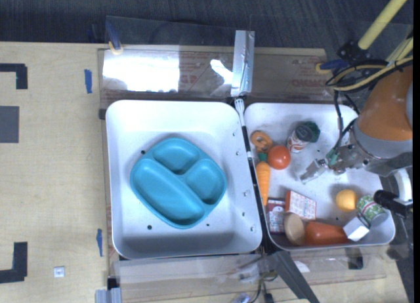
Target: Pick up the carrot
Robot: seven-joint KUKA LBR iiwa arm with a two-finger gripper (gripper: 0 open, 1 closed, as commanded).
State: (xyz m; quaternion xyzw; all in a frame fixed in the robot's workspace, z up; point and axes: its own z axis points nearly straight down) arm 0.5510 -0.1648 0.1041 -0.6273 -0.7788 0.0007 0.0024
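carrot [263,180] lies along right bin's [387,235] left wall among clutter; blue tray [177,180] fills left bin [125,124]; gripper [314,170] grasp unclear.

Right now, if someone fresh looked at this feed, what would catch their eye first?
Probably the blue divided plate, alone in the left bin. Next, the clutter in the right bin: the carrot lies against its left wall, just below a tomato. The tool hangs over that bin's middle, to the right of the carrot and apart from it.
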